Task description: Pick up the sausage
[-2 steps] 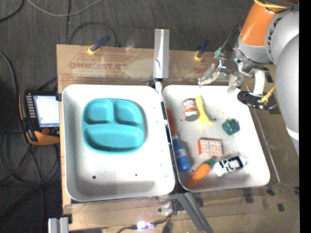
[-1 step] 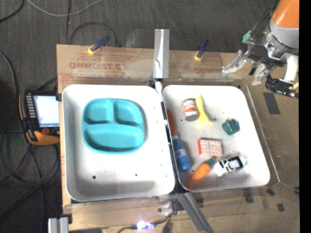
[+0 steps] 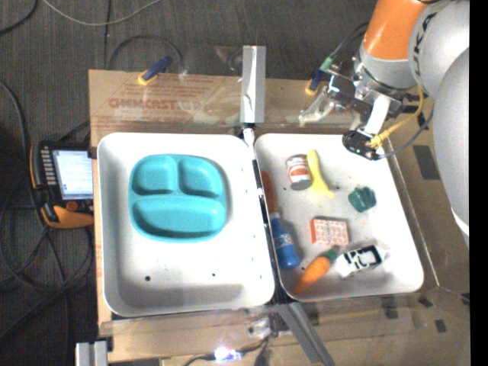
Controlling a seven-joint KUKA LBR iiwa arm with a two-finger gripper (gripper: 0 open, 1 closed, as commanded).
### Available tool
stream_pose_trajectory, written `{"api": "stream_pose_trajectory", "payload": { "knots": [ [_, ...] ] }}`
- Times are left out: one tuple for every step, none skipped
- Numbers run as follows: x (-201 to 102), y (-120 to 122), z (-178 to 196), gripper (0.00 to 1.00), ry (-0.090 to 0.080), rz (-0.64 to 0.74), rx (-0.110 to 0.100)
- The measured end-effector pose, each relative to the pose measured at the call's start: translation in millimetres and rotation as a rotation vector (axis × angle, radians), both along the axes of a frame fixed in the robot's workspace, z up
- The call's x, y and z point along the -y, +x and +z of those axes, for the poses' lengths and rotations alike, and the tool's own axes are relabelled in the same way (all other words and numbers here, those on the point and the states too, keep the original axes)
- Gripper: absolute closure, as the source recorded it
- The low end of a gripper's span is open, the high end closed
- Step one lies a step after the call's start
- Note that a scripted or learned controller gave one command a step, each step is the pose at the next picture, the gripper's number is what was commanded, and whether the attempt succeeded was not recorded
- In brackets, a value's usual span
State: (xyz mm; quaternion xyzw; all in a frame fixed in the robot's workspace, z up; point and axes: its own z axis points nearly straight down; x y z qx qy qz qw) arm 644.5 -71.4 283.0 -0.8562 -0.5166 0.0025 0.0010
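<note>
The arm comes in from the upper right, its orange band high in the corner and the grey wrist angled down and leftward. The claw (image 3: 335, 105) hangs over the back rim of the right bin (image 3: 404, 204), above the tabletop (image 3: 175, 101) rather than over the toys. From this angle I cannot tell whether it is open or closed; nothing shows between its tips.

The sausage (image 3: 265, 192) lies in the right bin, pressed along the left wall, a thin reddish-brown stick pointing front to back. Its lower end meets the top of a blue bottle (image 3: 284, 244) lying along the same wall. It is well apart from the claw.

Elsewhere in that bin sit a small can (image 3: 298, 171), a yellow banana (image 3: 318, 175), a green piece (image 3: 363, 198), a patterned box (image 3: 329, 231) and a carrot (image 3: 316, 271). The left bin (image 3: 114, 280) holds a teal divided plate (image 3: 180, 196).
</note>
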Motion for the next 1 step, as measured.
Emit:
{"api": "stream_pose_trajectory", "payload": {
  "knots": [
    [-44.6, -14.8, -101.0, 0.00, 0.000, -0.007, 0.000]
  ]
}}
